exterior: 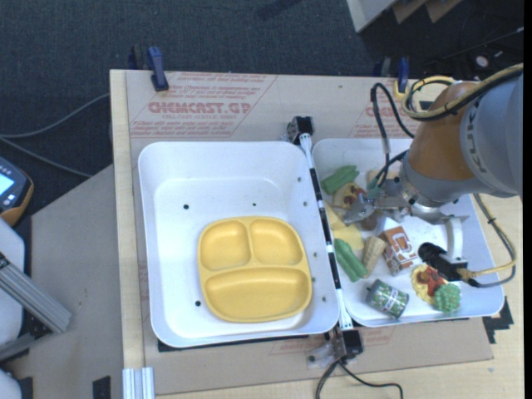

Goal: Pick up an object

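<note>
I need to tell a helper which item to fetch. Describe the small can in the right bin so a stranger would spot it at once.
Start at the right bin, the one crowded with small items beside the bin holding the yellow tray. Go to its near edge, toward the bottom of the view. The can lies on its side there: a short cylinder with a dark green label and a pale metal end, unlike the soft green shapes around it.

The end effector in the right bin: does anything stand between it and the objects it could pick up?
Nothing visible does. The end effector is low among the clutter in the right bin, beside the green leaf-shaped item and above the green pod. Its own wrist hides what lies directly beneath it.
</note>
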Robot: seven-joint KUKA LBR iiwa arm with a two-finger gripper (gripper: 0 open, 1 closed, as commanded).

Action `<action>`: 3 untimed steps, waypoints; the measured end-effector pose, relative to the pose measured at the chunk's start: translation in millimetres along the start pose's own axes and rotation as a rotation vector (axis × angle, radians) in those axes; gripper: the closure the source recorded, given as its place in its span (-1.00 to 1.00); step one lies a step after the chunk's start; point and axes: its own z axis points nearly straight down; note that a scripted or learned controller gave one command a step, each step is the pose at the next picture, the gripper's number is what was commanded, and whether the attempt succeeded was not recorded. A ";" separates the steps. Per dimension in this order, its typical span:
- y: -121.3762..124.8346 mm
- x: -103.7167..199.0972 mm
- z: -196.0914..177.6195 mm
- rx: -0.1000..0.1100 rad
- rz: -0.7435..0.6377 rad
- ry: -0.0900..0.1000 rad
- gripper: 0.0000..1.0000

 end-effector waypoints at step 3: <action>-90.2 -30.5 1.4 0.014 0.011 0.002 -1.00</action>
